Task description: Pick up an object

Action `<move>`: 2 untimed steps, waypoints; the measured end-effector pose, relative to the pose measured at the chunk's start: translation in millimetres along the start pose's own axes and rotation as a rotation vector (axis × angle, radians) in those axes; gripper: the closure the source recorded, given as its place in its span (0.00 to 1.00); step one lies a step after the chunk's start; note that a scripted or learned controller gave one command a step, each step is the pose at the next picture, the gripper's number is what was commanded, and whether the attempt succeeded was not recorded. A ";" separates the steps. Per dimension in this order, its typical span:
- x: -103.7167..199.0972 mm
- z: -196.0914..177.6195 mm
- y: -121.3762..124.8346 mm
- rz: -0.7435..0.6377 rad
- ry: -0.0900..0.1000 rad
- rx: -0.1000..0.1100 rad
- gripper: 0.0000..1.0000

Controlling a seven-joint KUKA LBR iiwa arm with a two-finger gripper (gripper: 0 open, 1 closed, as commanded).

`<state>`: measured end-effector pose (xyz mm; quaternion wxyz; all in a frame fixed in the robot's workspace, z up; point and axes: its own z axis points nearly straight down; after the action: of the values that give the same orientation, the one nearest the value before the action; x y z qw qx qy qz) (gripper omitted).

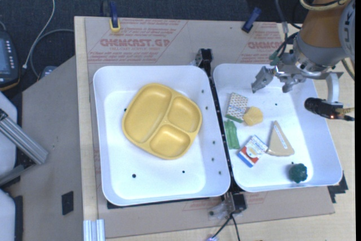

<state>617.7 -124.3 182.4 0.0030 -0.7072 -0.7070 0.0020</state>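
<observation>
Bins first: the left bin (107,121) bears a yellow divided plate (162,120), and the right bin (327,138) bears the small things you can pick: a checkered packet (237,104), a yellow lump (253,116), a tan wedge (279,141), a green ball (298,172). You are at the approach step, I judge. The gripper (277,80) hangs spread open above the bin's far end and holds nothing. Next, bring it over one item and lower it.
</observation>
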 end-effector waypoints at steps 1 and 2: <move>1.1 50.2 9.5 -0.001 -0.001 -0.001 0.00; 2.4 94.5 12.3 0.000 0.003 -0.010 0.00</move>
<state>629.4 -121.8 87.8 0.0005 -0.7071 -0.7071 -0.0024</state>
